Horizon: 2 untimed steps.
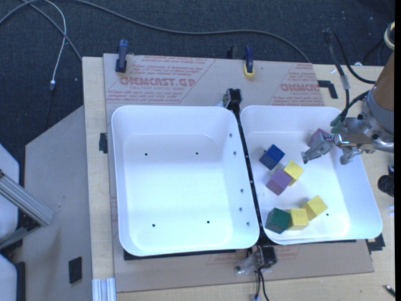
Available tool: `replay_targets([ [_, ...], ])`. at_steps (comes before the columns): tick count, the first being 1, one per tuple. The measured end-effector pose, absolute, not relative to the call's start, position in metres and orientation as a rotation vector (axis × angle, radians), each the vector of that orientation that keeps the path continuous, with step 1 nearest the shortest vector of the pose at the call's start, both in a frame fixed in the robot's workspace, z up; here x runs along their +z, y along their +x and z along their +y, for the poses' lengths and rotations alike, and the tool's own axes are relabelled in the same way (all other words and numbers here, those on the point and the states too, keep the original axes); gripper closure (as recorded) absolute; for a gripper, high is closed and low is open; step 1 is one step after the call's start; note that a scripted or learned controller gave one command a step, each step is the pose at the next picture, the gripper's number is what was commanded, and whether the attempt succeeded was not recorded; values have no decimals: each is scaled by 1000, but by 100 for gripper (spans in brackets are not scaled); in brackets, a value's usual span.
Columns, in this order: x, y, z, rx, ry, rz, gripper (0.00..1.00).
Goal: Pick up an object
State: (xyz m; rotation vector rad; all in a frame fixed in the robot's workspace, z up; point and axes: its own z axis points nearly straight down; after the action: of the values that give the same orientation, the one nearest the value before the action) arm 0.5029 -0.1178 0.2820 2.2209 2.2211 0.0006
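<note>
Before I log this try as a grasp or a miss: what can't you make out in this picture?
- The gripper, in the camera view over the right bin: too small and blurred to tell how it stands, or whether anything is in it.
- The arm: cut off by the right edge.
- The green cube and the yellow cube beside it: touching or just close, cannot tell.
- Print on the board: too small to read fully.

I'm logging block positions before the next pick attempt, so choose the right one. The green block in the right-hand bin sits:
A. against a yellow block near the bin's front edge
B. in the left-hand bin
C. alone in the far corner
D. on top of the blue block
A. The green block lies near the front edge of the right-hand bin, touching a yellow block.
</note>
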Motion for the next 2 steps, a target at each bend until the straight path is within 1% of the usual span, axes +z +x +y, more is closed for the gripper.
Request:
replay_targets([
  [1, 138, 530, -120, -7, 2225, 2227, 0],
  [2, 85, 571, -125, -3, 2223, 2224, 0],
])
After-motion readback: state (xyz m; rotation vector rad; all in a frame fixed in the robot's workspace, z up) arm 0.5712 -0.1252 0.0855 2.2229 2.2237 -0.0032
